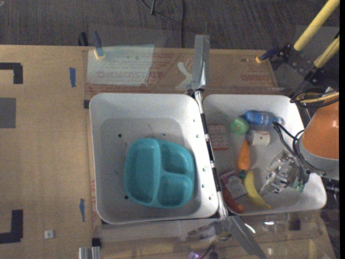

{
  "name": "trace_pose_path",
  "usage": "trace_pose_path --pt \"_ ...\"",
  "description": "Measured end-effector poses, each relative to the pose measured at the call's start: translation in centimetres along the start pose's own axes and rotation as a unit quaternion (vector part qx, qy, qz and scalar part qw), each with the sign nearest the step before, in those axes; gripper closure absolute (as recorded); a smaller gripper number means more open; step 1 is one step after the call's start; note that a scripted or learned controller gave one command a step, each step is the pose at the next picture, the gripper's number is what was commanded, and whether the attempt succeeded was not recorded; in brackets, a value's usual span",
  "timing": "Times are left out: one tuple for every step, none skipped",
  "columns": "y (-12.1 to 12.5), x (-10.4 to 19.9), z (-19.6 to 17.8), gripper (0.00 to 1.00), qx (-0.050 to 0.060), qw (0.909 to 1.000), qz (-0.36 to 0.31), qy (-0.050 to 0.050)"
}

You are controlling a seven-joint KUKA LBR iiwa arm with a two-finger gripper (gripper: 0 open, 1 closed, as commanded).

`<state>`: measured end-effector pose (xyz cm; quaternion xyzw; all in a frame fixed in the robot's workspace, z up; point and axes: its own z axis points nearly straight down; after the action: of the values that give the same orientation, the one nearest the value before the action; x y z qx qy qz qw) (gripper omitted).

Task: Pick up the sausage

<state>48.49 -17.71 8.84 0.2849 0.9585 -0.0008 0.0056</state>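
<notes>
The sausage [233,202] is a short dark red piece lying in the near left corner of the right bin [307,201]. A yellow banana [254,189] lies just to its right, and a small packet [235,185] lies against its far side. My gripper [280,176] hangs low over the near right part of the same bin, right of the banana and apart from the sausage. Nothing shows between its metal parts. The orange band of the arm [323,134] is above it at the right edge.
The right bin also holds an orange carrot [244,155], a white cylinder [260,138], a green piece [240,125] and a blue bottle [261,117]. A teal divided plate [159,172] lies in the left bin [108,144]. A black cable [285,136] loops near the wrist.
</notes>
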Motion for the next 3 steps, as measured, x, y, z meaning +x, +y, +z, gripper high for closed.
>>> trace_pose_path --pt "-2.6 -4.6 -7.7 1.0 0.0 0.9997 -0.022 0.006" --pt "3.1 -0.1 0.1 1.0 0.0 0.9971 -0.076 0.002" --pt "-2.2 -3.8 -12.0 1.0 -0.002 0.9497 -0.313 0.004"
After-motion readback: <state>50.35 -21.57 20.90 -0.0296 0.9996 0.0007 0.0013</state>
